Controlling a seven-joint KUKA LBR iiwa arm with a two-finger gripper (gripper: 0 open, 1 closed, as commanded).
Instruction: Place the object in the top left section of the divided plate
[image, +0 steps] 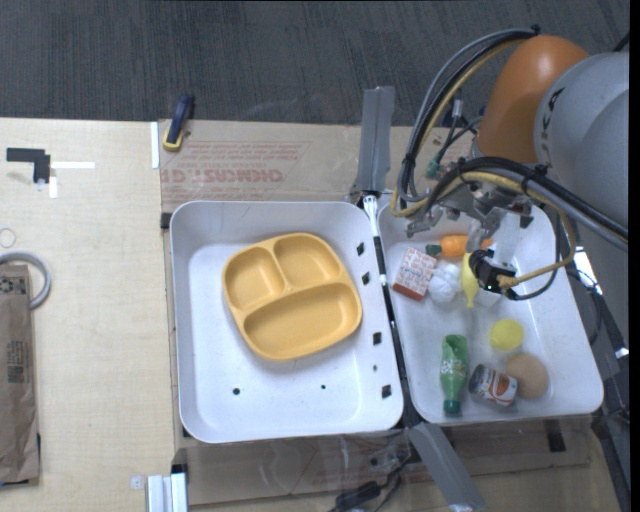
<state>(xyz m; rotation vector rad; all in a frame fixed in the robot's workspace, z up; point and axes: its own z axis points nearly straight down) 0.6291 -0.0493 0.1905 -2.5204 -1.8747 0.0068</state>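
Robot arm's gripper (472, 235) is hovering over the right white bin (575, 330); the task is barely starting.
It is hanging beside a small orange round object (453, 245), likely the target; its grip cannot be told. The yellow plastic divided plate (300, 320) in the left white bin (205, 350) is sitting bare, awaiting pickup and placement.

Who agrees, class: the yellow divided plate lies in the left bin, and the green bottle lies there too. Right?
Not quite. The camera view shows the green bottle in the right bin, not the left. The yellow divided plate does lie in the left bin.
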